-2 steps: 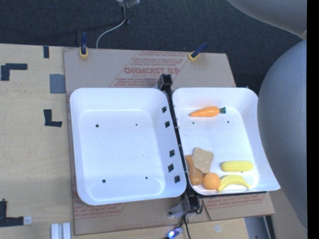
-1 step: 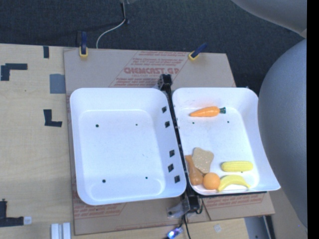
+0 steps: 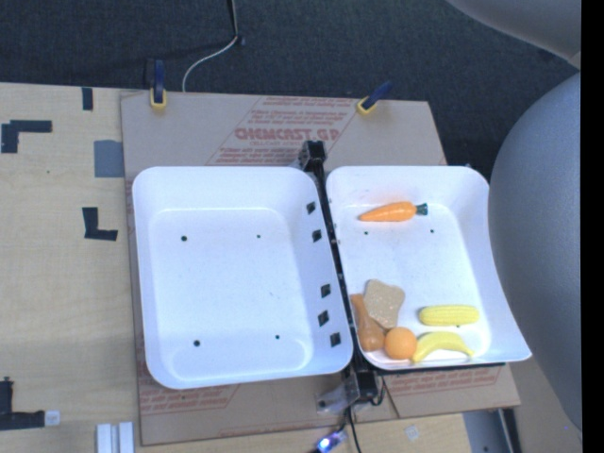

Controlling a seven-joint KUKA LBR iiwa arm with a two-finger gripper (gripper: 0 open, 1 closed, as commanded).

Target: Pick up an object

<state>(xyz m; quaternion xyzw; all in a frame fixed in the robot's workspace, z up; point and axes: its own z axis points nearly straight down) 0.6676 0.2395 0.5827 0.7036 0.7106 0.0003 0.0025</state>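
Doesn't look like anything's been picked yet, so the whole grab is still to do. All the food sits in the right bin [image 3: 477, 206]: carrot [image 3: 388, 212] at 12 o'clock, bread slice [image 3: 383, 302], orange [image 3: 400, 343], corn [image 3: 447, 315] and banana [image 3: 442, 347] bunched around 6. The arm [image 3: 552, 215] bulks at 3 o'clock; can't tell what its gripper's doing.

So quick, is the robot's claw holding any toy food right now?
Gripper: cannot be told. The grey arm sits at the right; the carrot and banana lie in the right bin.
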